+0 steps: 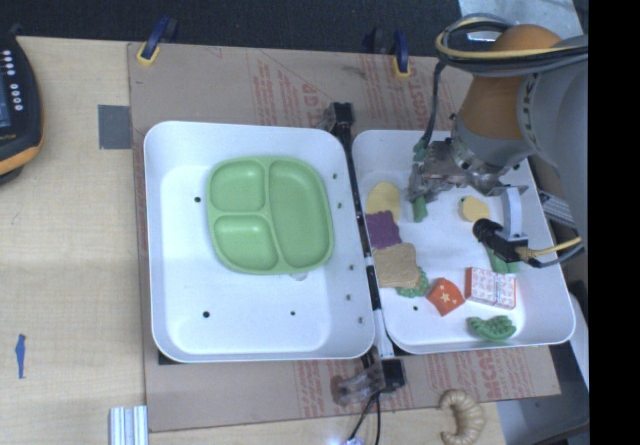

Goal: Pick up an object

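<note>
Claw (432,176) tips obscured among toys

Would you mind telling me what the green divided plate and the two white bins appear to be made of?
The green divided plate looks like moulded plastic with a matte finish: uniform pale green, soft rounded compartment ridges, no glare. The left white bin and the right white bin seem to be thin formed plastic, smooth and slightly glossy, with rounded corners and rolled rims; coated metal cannot be excluded.
</note>
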